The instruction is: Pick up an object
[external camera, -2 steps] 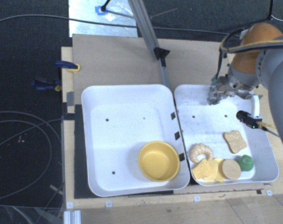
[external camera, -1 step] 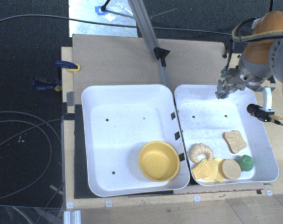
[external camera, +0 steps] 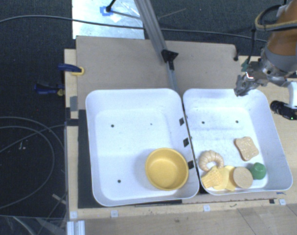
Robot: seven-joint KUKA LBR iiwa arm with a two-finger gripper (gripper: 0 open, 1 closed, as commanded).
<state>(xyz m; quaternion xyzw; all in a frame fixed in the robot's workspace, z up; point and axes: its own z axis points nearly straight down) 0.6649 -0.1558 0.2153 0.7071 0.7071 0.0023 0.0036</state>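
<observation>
No writing, label, brand, number or sign can be read anywhere in this view. The two white bins (external camera: 138, 99), the toy foods and the bare surface (external camera: 138, 62) carry no legible marks, and the blue tape (external camera: 107, 10) on the floor beyond is plain.

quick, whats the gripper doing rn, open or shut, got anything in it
Gripper: over the far right corner of the right bin; open or shut cannot be told at this angle, and nothing is seen held in it.
</observation>
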